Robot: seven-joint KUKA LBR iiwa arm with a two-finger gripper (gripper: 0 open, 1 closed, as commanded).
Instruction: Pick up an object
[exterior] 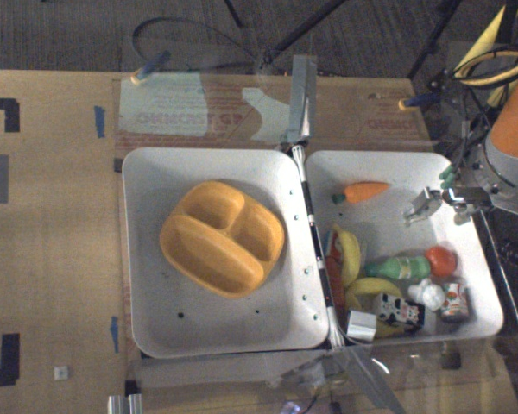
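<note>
My gripper (441, 210) hangs over the upper right part of the right bin (388, 218), its fingers (420, 206) spread open with nothing between them. A carrot (363, 192) lies to its left near the bin's back. Below it, toward the front, sit a red tomato (442, 260), a green bottle (400, 268), two bananas (350, 254), a small red-and-white can (453, 301) and a black-and-white carton (402, 311).
The left bin (155, 317) holds an orange divided tray (223, 237). A metal divider (315, 240) runs between the bins. A small silver box (360, 325) sits at the right bin's front left corner. Cables and the arm's body crowd the right edge.
</note>
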